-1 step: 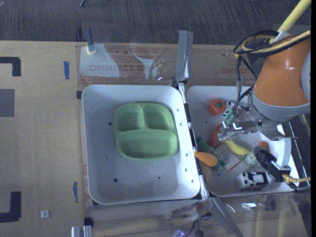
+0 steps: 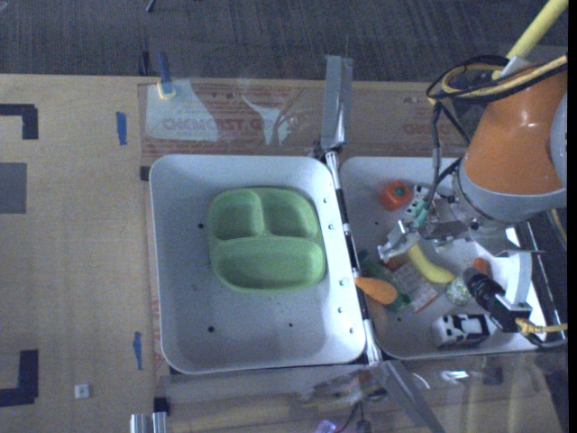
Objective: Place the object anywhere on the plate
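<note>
Bins sitting side by side on the wooden bench (image 2: 81, 242). Left bin (image 2: 180, 323) is holding a green sectioned plate (image 2: 266, 239), lying flat near the bin's middle, three compartments showing. Right bin (image 2: 361, 188) is holding a scatter of small items: a yellow banana (image 2: 429, 265) lying at a slant near the centre, an orange carrot (image 2: 377, 288) by the left wall, a red-orange tomato-like piece (image 2: 395, 195) toward the back, a black-and-white toy (image 2: 463, 328) at the front. Arm (image 2: 518, 142) is reaching in from the right, orange band over the right bin. Gripper (image 2: 407, 239) is hanging low just beside the banana's upper end; whether the metal parts are spread or closed, cannot tell. Banana is lying on the bin floor, well apart from the plate.
</note>
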Controlling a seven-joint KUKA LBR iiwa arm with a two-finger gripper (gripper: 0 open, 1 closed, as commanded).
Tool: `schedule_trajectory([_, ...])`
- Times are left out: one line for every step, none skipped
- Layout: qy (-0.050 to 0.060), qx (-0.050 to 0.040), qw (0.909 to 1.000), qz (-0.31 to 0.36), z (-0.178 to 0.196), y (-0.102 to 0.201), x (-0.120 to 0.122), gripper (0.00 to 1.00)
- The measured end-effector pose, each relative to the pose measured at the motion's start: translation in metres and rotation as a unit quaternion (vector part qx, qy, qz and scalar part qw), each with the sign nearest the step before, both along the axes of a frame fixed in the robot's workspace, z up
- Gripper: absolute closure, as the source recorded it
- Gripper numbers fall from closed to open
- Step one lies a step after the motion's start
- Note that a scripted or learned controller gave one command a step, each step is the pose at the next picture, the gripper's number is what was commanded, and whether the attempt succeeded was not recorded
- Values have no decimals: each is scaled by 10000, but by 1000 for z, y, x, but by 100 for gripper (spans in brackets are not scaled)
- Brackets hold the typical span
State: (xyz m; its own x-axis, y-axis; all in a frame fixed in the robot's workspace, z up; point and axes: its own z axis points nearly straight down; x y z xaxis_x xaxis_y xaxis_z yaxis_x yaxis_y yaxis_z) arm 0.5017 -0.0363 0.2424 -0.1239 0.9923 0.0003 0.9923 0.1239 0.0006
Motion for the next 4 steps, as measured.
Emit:
schedule_trajectory([-5,-10,9974,-725,64,-136,-22,0])
schedule_trajectory([25,4,9761,-2172,-44,-97,-23,0])
schedule_trajectory([-44,8,8887,-4584,-139,-109,-19,0])
schedule_trajectory([-188,64,7772,-6290,-147,-127,-9,0])
